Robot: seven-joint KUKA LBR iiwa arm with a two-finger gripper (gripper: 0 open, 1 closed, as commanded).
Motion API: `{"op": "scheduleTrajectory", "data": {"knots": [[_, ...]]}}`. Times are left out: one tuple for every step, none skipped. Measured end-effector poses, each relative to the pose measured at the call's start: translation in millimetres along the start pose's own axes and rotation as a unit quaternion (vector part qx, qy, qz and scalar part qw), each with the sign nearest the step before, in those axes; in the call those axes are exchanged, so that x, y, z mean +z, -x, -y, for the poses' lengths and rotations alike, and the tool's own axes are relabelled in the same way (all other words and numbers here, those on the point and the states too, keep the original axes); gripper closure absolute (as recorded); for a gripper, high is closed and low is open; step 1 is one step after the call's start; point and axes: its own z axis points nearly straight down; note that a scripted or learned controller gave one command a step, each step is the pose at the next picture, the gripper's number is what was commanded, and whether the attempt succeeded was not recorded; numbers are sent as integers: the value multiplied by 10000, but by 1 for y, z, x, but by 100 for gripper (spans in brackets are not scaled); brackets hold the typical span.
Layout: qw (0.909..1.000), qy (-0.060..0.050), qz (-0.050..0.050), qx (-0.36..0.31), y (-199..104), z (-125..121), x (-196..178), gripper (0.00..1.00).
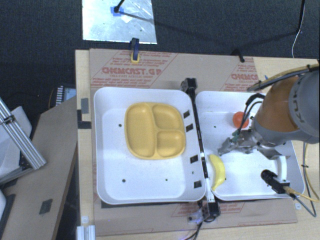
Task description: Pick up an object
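While claw [231, 145] hangs low in right bin [225, 100], grip state unreadable; banana [217, 171] just beside it, orange ball [240, 118] near.

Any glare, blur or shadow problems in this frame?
Camera view: even lighting, soft overall focus; glare on the foil sheet at top; the tool is smeared and dark under the arm, its details unreadable; the banana and yellow divided plate read clearly.
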Motion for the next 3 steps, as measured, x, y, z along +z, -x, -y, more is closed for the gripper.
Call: {"op": "scheduleTrajectory", "data": {"knots": [[10000,14,4,2,0,-1,-11,100],[10000,38,12,-19,1,0,-74,100],[10000,35,12,-23,1,-2,-120,100]]}}
